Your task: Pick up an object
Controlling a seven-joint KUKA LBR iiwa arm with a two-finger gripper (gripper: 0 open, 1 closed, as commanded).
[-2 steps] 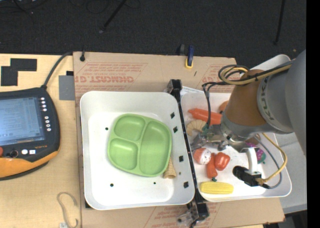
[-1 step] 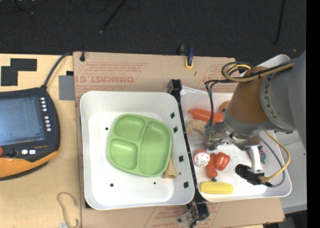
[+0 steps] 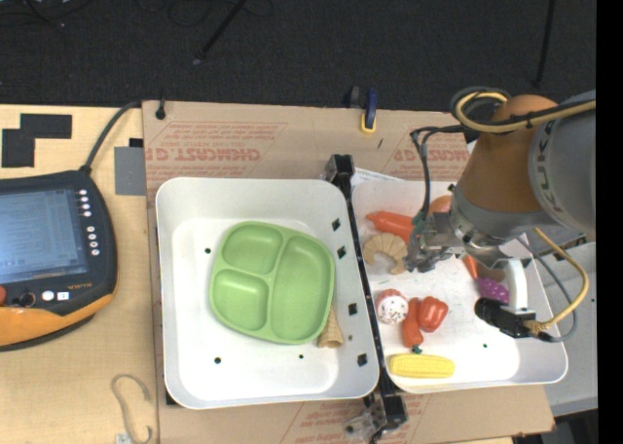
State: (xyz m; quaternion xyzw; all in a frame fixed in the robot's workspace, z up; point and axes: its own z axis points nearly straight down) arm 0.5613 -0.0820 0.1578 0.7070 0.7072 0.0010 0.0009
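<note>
A: Start with the big things. What is on the counter [image 3: 248,145]?

B: Two white bins side by side. The left bin [image 3: 185,335] carries a green divided plate [image 3: 273,281], and a small cone [image 3: 331,333] lies at the plate's lower right edge. The right bin [image 3: 545,359] has the small objects, and the arm [image 3: 516,165] is over it, reaching in from the right.

A: Which step is this, in your opinion?

B: I judge it is the approach. The gripper [image 3: 425,252] hangs low in the right bin, just beside the croissant [image 3: 385,251], with the carrot [image 3: 391,222] a little above it. Whether its fingers are spread or closed, I cannot tell; the wrist covers them.

A: And the other objects?

B: A corn cob [image 3: 421,366] near the front wall, a red pepper [image 3: 426,315], a white and red ball [image 3: 392,308], something purple [image 3: 493,288].

A: The next move?

B: Probably to come down on one object, maybe the croissant, close on it, and lift straight up without pushing the neighbours.
</note>
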